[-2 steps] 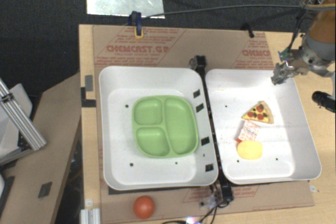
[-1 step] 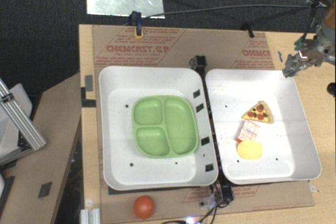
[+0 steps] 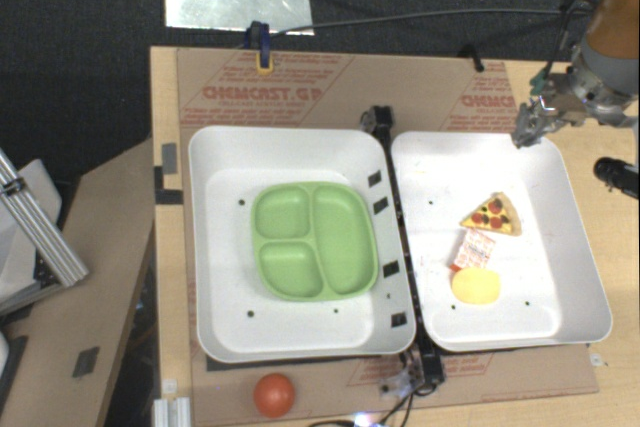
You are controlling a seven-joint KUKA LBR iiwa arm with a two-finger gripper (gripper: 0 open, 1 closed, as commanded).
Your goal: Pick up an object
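A pizza slice toy (image 3: 492, 214) is lying near the middle of the right bin (image 3: 578, 245), with a small red-and-white packet (image 3: 473, 250) just below it and a round yellow piece (image 3: 476, 287) touching that packet's lower end. In the left bin (image 3: 215, 215) a green divided plate (image 3: 313, 240) is sitting. I am hovering my gripper (image 3: 527, 130) over the right bin's far corner, well apart from all three, carrying nothing; how wide it stands I cannot tell. I am judging this the approach: next I should be swinging inward over one piece and descending squarely.
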